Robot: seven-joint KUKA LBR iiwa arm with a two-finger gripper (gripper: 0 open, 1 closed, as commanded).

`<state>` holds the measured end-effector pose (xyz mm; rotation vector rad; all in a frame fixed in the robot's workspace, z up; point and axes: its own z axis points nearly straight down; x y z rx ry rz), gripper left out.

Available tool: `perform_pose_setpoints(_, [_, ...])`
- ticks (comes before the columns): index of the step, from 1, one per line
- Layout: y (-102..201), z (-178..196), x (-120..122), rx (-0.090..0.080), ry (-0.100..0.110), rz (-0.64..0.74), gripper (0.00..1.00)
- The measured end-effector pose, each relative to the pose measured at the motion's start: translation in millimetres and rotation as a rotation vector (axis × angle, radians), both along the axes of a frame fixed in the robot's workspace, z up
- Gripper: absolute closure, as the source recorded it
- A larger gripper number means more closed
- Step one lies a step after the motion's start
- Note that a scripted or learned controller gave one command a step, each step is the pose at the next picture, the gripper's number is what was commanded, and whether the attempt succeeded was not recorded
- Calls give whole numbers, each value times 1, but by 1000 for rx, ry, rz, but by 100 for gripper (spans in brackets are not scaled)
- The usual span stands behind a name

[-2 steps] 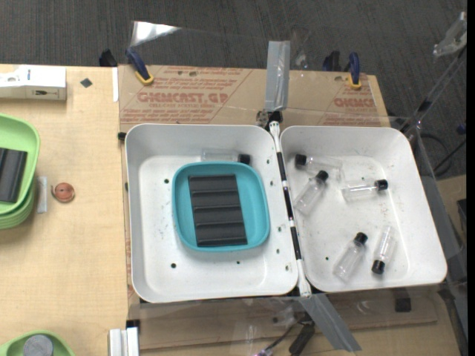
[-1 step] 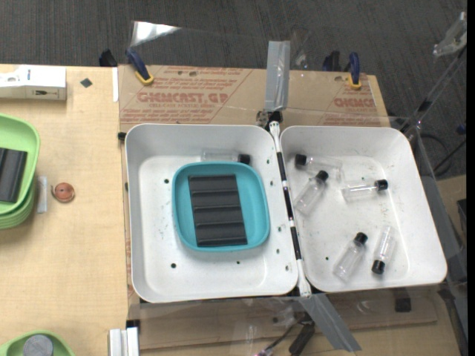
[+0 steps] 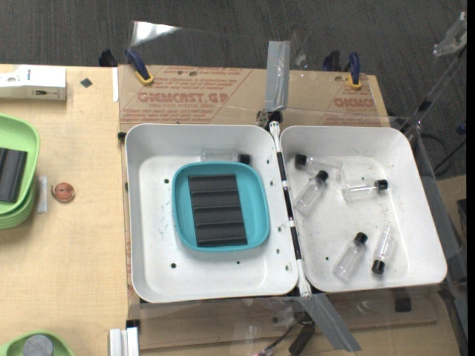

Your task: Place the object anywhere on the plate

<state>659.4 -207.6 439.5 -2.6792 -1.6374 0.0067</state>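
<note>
While the two white bins sit side by side on the bench, the left bin (image 3: 148,273) holds a teal plate (image 3: 220,206) at its centre, with a dark ribbed insert (image 3: 217,210) lying on it. The right bin (image 3: 415,273) carries several clear vials with black caps: one vial (image 3: 310,189) at about ten o'clock, another vial (image 3: 364,190) near twelve, and two vials (image 3: 350,254) (image 3: 381,249) at around five o'clock. One more vial (image 3: 223,156) lies at the plate's twelve o'clock.
</note>
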Motion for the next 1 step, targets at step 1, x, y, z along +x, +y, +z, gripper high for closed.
perform_pose_setpoints(1, [0,0,0,0,0,0,0])
